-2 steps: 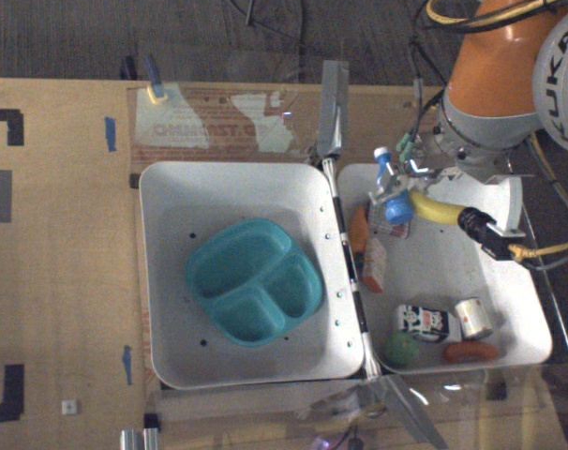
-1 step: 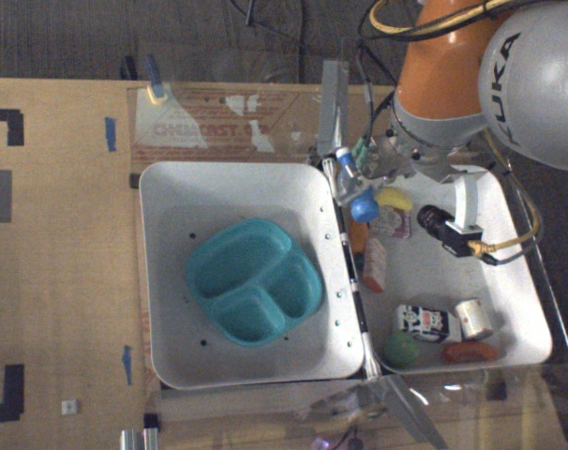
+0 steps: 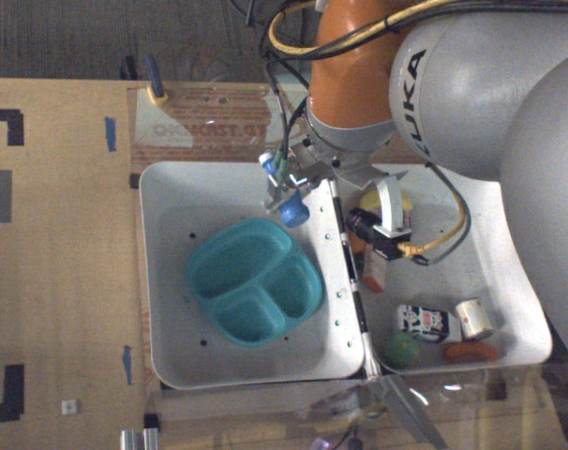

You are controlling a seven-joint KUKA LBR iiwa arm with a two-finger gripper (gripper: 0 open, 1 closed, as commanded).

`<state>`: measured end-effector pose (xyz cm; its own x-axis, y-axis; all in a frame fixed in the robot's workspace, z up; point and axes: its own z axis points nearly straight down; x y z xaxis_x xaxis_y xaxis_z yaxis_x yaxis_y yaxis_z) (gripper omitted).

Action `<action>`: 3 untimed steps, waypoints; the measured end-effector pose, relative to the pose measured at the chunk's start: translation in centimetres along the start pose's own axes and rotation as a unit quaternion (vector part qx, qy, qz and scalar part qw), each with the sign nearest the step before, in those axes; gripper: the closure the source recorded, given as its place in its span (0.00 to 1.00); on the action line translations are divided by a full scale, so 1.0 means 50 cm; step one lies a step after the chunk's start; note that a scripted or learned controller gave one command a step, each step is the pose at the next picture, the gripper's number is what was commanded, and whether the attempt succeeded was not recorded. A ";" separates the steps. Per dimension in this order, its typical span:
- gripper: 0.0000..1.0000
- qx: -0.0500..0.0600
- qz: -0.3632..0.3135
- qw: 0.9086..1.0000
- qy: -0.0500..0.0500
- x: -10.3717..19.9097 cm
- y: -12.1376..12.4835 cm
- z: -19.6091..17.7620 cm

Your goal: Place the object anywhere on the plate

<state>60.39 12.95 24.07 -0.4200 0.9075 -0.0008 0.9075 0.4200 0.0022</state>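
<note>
A teal plate [image 3: 254, 279] with three compartments lies in the left white bin [image 3: 167, 251], tilted diagonally. My gripper [image 3: 282, 191] hangs over the left bin's upper right part, just beyond the plate's far corner. A small blue object [image 3: 292, 213] sits at the fingertips, between them as far as I can see, a little above the plate's upper right rim. The grey arm with its orange band [image 3: 359, 45] comes in from the upper right and hides the bin wall behind it.
The right bin [image 3: 509, 251] holds a yellow item [image 3: 382, 200], a black-and-white carton [image 3: 424, 322], a silver can [image 3: 473, 318], a green ball [image 3: 403, 348] and a red piece [image 3: 470, 352]. A ridge [image 3: 350, 279] divides the two bins.
</note>
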 end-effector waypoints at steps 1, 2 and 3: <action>1.00 0.001 -0.144 0.990 0.001 0.107 -0.082 0.032; 1.00 0.001 -0.199 0.980 0.001 0.162 -0.109 0.078; 1.00 0.001 -0.263 0.965 0.001 0.057 -0.239 0.176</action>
<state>48.36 10.53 15.26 -0.8223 0.5690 0.0003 0.5690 0.8223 0.0008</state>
